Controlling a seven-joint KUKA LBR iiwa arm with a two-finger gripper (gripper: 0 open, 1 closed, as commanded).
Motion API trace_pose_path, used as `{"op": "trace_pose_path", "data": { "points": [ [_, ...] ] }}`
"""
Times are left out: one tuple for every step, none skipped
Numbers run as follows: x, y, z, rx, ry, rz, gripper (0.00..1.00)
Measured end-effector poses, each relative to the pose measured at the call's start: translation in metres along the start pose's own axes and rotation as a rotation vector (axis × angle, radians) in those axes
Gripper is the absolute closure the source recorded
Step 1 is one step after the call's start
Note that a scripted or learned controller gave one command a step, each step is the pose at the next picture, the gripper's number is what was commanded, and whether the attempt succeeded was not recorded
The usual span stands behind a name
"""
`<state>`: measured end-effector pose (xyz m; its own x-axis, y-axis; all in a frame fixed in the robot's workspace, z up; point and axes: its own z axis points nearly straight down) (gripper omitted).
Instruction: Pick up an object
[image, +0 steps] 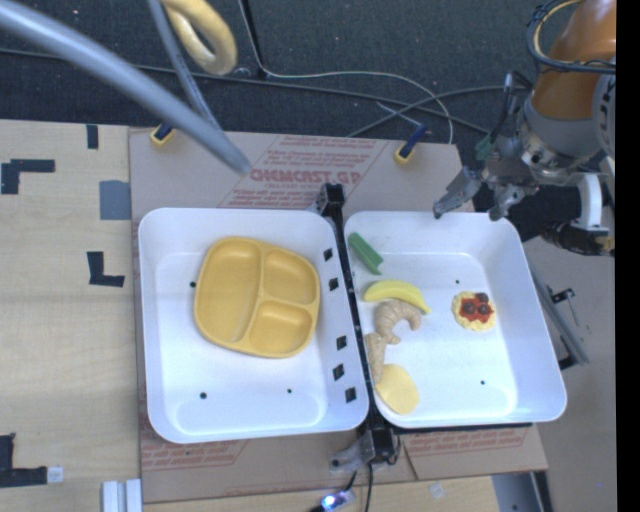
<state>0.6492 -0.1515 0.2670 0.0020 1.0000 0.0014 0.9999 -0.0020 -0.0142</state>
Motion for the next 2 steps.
{"op": "trace_pose_path", "data": {
  "points": [
    [0.001,0.002,-0.009,-0.013,-0.002,-0.003,0.0],
    [-0.009,0.0,0.048,-0.009,-0.003,-0.002,0.0]
  ]
}}
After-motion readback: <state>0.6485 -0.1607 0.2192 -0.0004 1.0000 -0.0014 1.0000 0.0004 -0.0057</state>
